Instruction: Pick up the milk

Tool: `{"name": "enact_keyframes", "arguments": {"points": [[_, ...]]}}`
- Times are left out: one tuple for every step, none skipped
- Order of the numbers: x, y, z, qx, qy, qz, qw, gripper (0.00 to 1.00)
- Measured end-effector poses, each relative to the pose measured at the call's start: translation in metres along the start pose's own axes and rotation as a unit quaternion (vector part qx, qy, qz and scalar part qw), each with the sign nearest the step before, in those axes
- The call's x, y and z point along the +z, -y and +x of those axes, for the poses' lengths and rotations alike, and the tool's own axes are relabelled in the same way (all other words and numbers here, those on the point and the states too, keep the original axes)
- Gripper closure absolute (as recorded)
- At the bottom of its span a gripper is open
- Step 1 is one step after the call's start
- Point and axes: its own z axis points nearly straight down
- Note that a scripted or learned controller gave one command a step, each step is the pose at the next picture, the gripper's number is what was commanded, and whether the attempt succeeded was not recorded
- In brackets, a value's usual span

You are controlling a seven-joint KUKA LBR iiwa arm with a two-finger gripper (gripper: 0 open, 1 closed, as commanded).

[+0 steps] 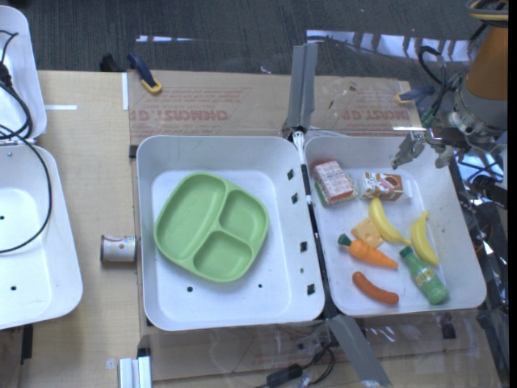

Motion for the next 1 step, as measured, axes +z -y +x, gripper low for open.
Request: {"name": "enact_keyframes", "arguments": {"points": [[0.0838,0.0012,-0.0122,-0.025,0.0,-0.002,0.9997,0.0]]}}
